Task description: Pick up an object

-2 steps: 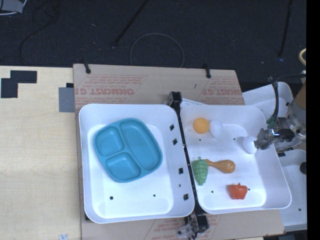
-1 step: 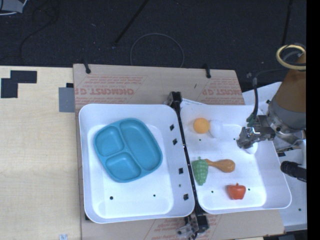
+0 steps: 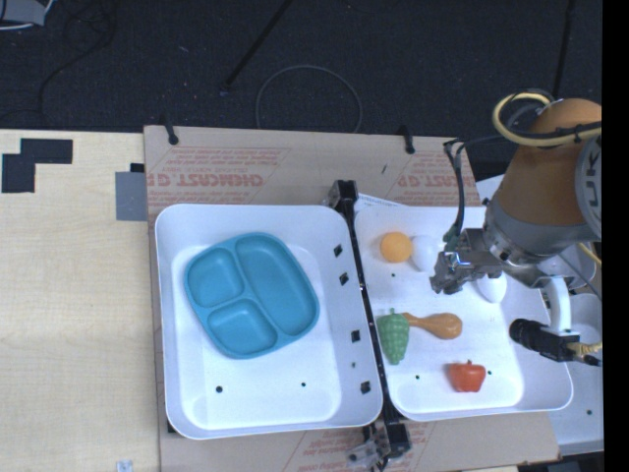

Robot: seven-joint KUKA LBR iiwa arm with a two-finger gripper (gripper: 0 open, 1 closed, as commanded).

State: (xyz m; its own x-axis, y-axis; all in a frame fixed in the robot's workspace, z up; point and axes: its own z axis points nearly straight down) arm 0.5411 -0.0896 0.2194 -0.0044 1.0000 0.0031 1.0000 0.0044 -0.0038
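— White bin (image 3: 423,389) under the pincer (image 3: 454,275): its state?
— Spread or pressed, I cannot tell. The drumstick (image 3: 437,324) lies near, camera-side; the white egg (image 3: 491,289) just beside it might get knocked.

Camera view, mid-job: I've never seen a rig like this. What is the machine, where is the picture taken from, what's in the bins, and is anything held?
The picture comes from one fixed camera above the bench, looking down at a slant. The grey and orange machine on the right is a robot arm. Its grasping end, the gripper, is low over the right bin.

That bin holds an orange ball with a white piece beside it. Nearer the front are a green toy touching a tan toy, and a red toy.

The left bin holds a blue plate with three compartments.

I can't see anything held by the gripper, so the pick does not look done yet.
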